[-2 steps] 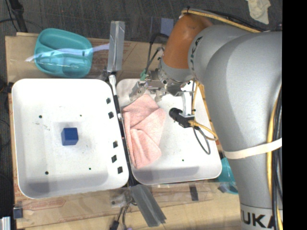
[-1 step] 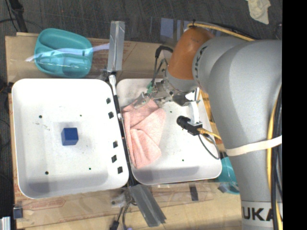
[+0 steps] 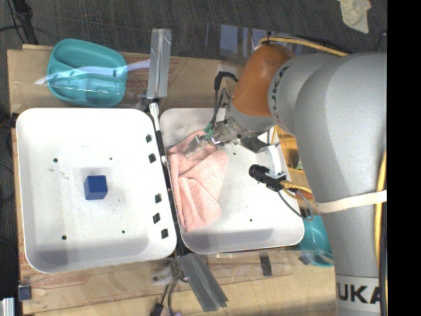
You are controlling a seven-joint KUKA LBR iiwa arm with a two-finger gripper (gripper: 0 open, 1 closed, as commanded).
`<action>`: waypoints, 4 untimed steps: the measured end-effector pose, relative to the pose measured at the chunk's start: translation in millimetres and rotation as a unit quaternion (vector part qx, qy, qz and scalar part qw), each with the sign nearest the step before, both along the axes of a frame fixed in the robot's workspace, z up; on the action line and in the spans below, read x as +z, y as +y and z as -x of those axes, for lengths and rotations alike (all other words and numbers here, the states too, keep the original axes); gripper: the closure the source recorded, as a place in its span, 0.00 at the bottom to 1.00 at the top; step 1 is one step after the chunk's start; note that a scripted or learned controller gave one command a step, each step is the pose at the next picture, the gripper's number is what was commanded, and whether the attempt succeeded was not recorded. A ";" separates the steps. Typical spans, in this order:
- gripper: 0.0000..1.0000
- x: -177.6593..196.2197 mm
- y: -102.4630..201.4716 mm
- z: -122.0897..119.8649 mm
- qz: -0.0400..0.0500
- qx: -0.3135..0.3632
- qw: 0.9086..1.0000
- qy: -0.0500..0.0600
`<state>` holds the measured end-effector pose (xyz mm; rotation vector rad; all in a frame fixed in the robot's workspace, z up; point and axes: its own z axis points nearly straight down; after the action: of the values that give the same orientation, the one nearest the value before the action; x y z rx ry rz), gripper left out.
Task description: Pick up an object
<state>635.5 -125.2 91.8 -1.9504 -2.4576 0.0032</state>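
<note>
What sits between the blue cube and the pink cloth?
In the camera view, bare white floor of the left bin lies beyond the blue cube, then the two bins' adjoining rims with black clips, then the pink cloth.

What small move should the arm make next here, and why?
Probably a short, slow lift straight up. The gripper sits low at the upper edge of the pink cloth in the right bin, where the cloth bunches up towards it. Whether it actually has the fabric is unclear, so a small raise would show if the cloth comes along.
</note>
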 end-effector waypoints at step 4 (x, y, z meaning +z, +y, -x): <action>0.00 0.3 -14.8 8.2 0.000 0.012 1.000 -0.001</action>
<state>627.3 -140.0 92.1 -1.9220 -2.4822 0.0014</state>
